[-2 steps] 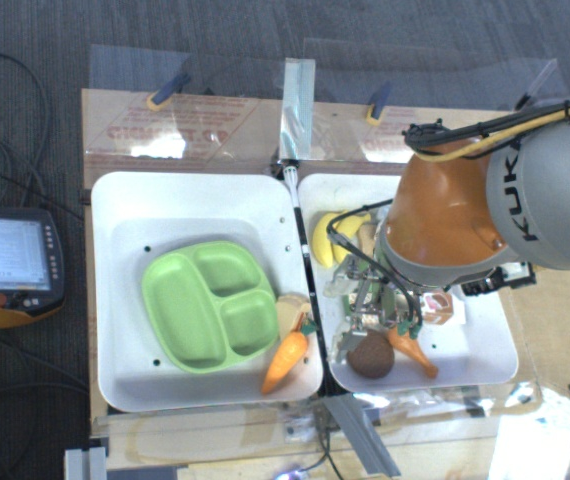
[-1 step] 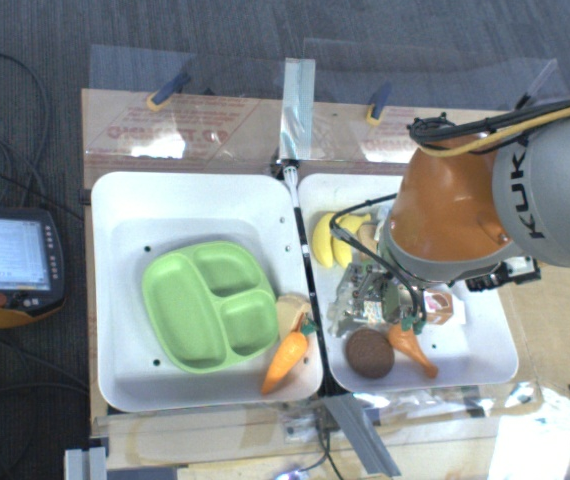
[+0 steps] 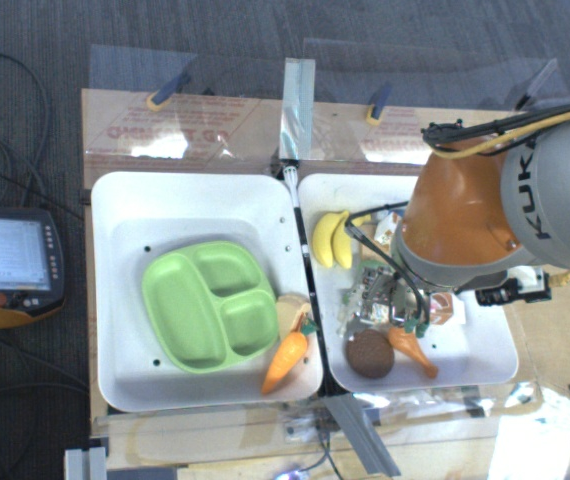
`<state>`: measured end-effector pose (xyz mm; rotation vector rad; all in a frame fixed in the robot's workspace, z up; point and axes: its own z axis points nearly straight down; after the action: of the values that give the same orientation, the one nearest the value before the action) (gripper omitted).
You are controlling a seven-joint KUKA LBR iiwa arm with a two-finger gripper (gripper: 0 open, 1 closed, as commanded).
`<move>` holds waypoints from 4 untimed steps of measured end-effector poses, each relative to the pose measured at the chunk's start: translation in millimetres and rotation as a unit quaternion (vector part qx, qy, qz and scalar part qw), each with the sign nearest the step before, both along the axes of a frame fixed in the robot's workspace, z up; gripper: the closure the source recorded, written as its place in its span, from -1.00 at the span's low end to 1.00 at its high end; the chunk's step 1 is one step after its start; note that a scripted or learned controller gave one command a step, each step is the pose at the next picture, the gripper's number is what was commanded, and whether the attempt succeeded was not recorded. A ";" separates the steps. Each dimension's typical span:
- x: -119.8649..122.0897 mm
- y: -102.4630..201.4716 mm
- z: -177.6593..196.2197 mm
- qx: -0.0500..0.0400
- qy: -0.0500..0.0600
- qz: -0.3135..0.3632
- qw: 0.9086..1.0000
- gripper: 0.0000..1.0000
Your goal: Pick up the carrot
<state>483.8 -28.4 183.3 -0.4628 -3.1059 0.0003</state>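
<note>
An orange carrot [image 3: 285, 360] with a green top lies in the left bin [image 3: 115, 268], at its lower right corner beside the green plate. A second orange carrot-like piece [image 3: 412, 353] lies in the right bin [image 3: 495, 353], next to a brown round object [image 3: 370, 354]. My gripper [image 3: 383, 306] hangs low over the right bin, just above and to the left of that second orange piece. The arm's orange band [image 3: 460, 218] hides much of the gripper from above. I see nothing held in it.
A green divided plate [image 3: 210, 303] fills the middle of the left bin. Two bananas [image 3: 331, 239] lie at the upper left of the right bin. A small packet [image 3: 442, 308] sits beside the gripper. A pendant [image 3: 10, 263] rests off the bench, left.
</note>
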 end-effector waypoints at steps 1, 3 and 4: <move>0.5 24.1 0.2 0.000 -0.001 0.102 0.995 1.00; -0.9 105.6 -1.0 0.001 0.001 0.175 0.985 1.00; 28.0 157.4 29.2 0.000 -0.002 0.233 0.973 1.00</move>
<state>511.7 129.0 212.5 0.2734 -3.1321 -0.0012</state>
